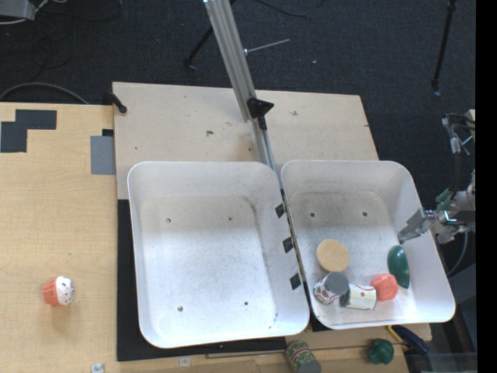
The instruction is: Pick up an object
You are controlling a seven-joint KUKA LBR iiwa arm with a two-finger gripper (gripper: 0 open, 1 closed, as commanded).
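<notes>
Fingers sit at the right rim of the right-hand shallow white bin, and whether they are spread or closed cannot be told. The dark green oval object lies nearest, just below them toward the bin's front, its long axis running roughly front to back. The round tan disc sits farther left.
</notes>
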